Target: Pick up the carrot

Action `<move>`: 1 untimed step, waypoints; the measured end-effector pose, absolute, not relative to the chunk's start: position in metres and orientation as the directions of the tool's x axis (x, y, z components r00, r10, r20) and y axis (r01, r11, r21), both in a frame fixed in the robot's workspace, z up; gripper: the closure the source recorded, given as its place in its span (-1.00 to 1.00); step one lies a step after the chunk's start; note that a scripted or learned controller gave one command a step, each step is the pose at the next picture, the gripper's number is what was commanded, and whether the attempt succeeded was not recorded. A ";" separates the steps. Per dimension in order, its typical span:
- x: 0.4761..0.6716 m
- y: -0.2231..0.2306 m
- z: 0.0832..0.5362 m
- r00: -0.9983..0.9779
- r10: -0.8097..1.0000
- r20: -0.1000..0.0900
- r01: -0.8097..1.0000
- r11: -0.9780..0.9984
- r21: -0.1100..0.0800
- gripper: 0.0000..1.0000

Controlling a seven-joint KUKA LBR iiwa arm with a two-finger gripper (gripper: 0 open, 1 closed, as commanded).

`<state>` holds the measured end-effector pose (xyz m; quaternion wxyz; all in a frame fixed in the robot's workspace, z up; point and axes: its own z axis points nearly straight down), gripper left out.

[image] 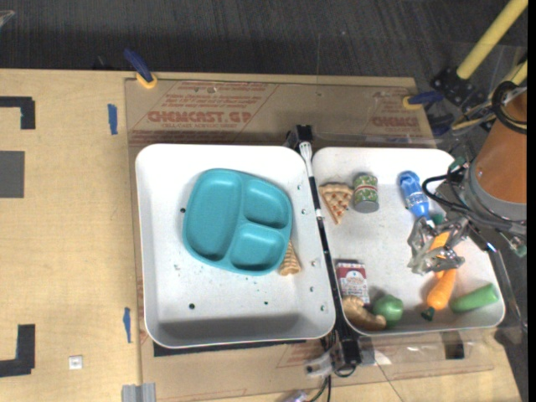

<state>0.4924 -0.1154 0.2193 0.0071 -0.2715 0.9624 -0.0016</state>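
Observation:
The carrot [442,286] is orange with a green stem end and lies tilted near the front right of the right bin [385,162]. My gripper [433,251] hangs just over the carrot's upper end, at or very near it. Its metal parts hide where they meet the carrot. The arm's orange band [502,162] comes in from the right edge.
In the right bin are a blue bottle [411,192], a green can [364,192], a waffle slice [335,201], a red-and-white box [353,280], a green pepper [389,308] and a green cucumber [473,298] right of the carrot. The left bin [167,291] holds a teal divided plate [236,220] and a cone [289,260].

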 end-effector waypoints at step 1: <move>0.536 -0.015 0.218 -0.924 -0.383 -0.011 -0.383 0.924 0.000 1.00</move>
